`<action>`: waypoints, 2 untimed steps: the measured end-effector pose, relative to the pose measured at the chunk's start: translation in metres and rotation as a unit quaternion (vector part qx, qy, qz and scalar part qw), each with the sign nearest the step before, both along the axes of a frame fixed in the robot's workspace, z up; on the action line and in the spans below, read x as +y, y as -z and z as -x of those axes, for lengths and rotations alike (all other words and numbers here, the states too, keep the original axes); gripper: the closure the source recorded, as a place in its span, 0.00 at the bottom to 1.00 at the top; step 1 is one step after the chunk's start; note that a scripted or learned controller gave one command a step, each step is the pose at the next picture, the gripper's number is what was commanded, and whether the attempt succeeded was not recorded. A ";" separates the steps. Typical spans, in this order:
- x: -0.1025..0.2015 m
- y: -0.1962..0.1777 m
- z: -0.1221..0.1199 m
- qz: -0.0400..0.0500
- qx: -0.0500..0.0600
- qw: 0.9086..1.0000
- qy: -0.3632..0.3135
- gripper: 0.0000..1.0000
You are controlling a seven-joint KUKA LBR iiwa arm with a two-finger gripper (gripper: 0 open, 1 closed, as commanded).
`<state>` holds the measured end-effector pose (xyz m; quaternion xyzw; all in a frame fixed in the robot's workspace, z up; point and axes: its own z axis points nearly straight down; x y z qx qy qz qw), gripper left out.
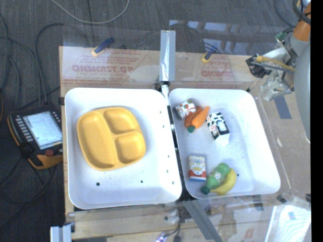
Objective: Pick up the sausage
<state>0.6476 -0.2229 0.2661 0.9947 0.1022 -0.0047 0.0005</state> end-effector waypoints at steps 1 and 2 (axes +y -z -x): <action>0.000 0.003 -0.014 0.000 0.000 1.000 0.000 1.00; 0.000 0.000 -0.011 -0.001 0.001 1.000 -0.020 1.00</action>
